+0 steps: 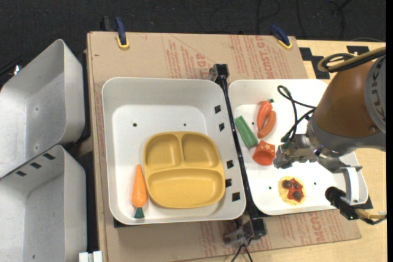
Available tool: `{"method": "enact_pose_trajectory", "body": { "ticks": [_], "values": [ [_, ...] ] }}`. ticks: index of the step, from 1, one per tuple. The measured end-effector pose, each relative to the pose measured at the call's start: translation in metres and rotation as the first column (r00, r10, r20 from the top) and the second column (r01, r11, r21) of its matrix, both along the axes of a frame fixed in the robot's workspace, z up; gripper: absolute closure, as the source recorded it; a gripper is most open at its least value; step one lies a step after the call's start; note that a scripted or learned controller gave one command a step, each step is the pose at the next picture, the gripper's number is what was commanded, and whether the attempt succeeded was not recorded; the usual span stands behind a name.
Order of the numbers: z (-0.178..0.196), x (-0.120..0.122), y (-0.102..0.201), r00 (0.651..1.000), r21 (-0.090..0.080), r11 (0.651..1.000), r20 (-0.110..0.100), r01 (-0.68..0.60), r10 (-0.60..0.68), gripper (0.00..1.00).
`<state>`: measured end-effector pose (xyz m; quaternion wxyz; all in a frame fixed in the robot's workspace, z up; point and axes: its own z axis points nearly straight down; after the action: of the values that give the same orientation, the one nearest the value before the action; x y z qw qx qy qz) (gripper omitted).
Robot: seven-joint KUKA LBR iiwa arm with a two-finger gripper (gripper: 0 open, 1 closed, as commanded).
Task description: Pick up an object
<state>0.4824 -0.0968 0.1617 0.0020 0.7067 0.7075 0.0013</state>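
The right bin [258, 92] holds a green stick-shaped piece [247, 131], an orange-red pepper [266, 117], a small red chunk [264, 153] and a yellow disc with red spots [291, 189]. My gripper [284, 156] hangs low over this bin, just right of the red chunk and above the yellow disc. The grey arm with its orange band [350, 108] covers the bin's right side. Nothing is seen held in the gripper.
The left bin [123, 101] carries a yellow divided plate [184, 170] and an orange carrot [139, 188] at its left. Black clips line the divider [228, 126] between the bins. Grey tubs [37, 107] stand left of the bench.
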Motion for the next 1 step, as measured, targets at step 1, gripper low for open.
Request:
{"method": "enact_pose_trajectory", "body": {
  "ticks": [1],
  "values": [
    [0.0464,-0.0034,-0.0048,1.000,0.000,1.000,0.000,0.000,0.000,1.00]
  ]
}}
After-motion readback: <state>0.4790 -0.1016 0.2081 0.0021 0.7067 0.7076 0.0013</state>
